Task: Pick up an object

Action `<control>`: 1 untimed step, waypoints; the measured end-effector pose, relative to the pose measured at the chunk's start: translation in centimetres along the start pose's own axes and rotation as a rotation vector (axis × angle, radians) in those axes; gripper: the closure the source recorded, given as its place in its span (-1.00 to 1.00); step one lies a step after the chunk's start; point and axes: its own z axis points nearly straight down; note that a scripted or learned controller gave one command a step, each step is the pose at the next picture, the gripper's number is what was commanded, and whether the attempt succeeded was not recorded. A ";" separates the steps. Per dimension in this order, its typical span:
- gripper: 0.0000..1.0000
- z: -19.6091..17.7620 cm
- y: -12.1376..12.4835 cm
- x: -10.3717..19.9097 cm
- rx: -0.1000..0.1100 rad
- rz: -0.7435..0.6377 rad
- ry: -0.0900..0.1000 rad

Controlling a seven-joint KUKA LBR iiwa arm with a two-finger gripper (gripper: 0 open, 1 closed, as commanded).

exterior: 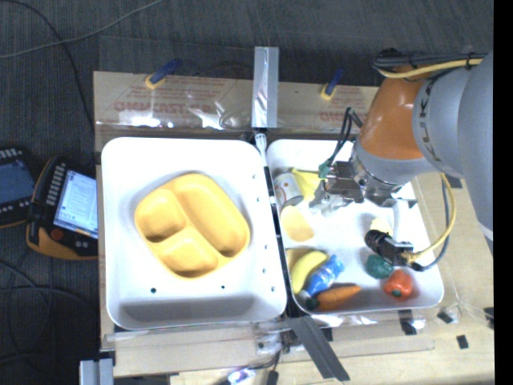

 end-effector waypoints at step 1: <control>-1.00 0.0 0.0 0.0 0.000 0.000 0.000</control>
